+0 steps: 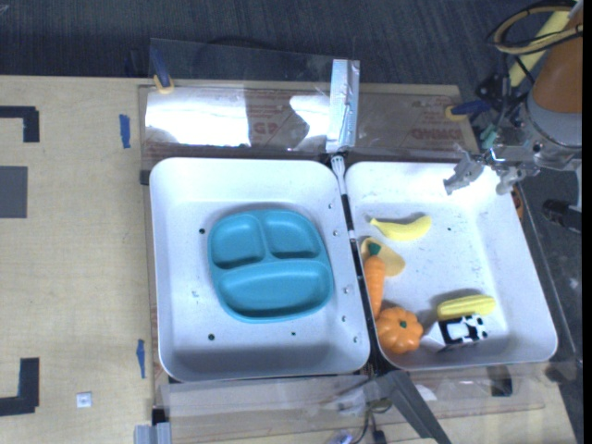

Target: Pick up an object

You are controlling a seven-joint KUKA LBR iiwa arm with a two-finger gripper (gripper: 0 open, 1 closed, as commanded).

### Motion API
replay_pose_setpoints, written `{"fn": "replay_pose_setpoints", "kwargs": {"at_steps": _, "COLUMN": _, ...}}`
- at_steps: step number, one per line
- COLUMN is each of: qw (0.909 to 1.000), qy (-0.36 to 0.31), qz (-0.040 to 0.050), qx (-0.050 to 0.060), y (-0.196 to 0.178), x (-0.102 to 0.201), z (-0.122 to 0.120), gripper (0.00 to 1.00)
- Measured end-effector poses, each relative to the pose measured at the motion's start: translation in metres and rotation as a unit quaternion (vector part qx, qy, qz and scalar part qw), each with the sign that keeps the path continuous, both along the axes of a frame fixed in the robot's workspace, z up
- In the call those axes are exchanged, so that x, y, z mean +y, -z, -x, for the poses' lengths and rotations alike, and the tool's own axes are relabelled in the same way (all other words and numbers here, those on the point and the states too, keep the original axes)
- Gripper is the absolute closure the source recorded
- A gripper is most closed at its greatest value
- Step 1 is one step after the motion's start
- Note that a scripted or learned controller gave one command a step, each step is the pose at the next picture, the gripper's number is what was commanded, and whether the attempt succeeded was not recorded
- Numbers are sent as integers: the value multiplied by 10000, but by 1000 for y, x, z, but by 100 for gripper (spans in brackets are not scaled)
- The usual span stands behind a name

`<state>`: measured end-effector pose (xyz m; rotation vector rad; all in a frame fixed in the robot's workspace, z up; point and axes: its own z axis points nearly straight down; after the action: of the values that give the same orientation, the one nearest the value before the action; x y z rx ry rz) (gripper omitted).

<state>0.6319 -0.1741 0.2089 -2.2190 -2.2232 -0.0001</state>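
Progress was nil: the gripper [481, 168] hung over the right bin's [527, 248] far corner, fingers spread, holding nothing. Banana [401, 228], carrot [374, 283] and pumpkin [399, 329] lay unlifted in that bin.

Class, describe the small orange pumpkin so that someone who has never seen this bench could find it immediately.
Start at the right-hand white bin, the one holding the toy food, and look along its near edge. The pumpkin sits in the near-left corner, just below the carrot. Both are orange, but the pumpkin is round and ribbed, while the carrot is long and thin.
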Motion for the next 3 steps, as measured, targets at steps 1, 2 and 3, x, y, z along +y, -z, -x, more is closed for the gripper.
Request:
{"fn": "replay_pose_setpoints", "kwargs": {"at_steps": 1, "qw": 10000, "qy": 22, "qz": -7, "qx": 29, "y": 62, "x": 29, "z": 5, "gripper": 0}}
{"fn": "replay_pose_setpoints", "kwargs": {"at_steps": 2, "qw": 10000, "qy": -14, "qz": 6, "qx": -28, "y": 122, "x": 38, "z": -6, "gripper": 0}}
{"fn": "replay_pose_setpoints", "kwargs": {"at_steps": 3, "qw": 9972, "qy": 750, "qz": -9, "qx": 2, "y": 123, "x": 85, "z": 0, "gripper": 0}}
